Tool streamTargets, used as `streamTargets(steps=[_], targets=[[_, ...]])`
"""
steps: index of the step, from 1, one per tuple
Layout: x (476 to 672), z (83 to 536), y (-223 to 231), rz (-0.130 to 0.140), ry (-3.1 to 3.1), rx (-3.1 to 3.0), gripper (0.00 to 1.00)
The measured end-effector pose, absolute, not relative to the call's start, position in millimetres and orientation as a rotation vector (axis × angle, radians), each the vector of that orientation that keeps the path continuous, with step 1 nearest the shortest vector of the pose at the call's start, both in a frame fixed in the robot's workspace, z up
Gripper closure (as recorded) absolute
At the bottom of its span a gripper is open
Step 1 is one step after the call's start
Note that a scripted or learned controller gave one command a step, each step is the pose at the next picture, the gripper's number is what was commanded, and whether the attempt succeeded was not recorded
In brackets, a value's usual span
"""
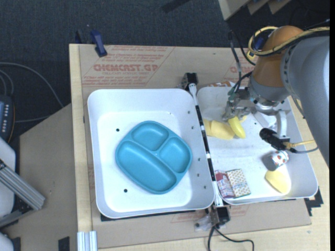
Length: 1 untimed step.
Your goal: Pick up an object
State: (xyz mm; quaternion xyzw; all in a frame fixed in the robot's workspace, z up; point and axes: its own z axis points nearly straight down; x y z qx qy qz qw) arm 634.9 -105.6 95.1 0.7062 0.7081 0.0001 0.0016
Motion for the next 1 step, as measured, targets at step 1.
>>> streamTargets(steps=[1], targets=[[617.6, 185.1, -30.5, 0.002, 2.223, 2.218, 1.00]])
